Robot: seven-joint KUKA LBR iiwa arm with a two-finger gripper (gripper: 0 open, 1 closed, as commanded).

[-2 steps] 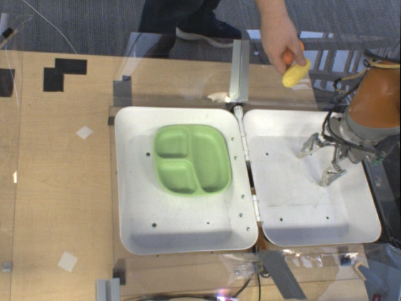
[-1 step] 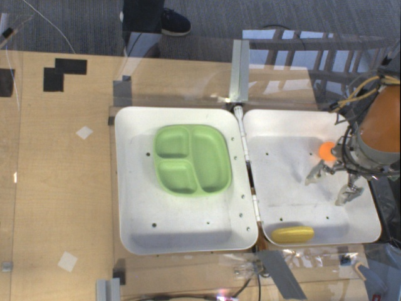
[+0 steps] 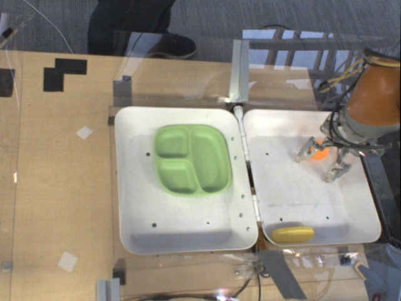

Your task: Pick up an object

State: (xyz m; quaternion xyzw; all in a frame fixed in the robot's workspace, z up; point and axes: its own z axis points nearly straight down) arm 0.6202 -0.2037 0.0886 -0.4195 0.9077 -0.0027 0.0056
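In the right bin (image 3: 282, 193), a small orange object (image 3: 320, 154) lies on the floor near the back right. My gripper (image 3: 322, 160) hangs low over it, open, its two fingers spread to either side. The left finger (image 3: 306, 150) stands just beside the orange object and the right finger (image 3: 338, 170) is further off toward the front. The orange object lies in the gap, partly hidden by the wrist. A yellow oblong object (image 3: 292, 234) rests against the right bin's front wall.
A green three-compartment tray (image 3: 191, 158) lies in the middle of the left bin (image 3: 135, 218). A ridge (image 3: 247, 168) separates the two bins. The arm's orange band (image 3: 374, 99) and cables rise at the right.
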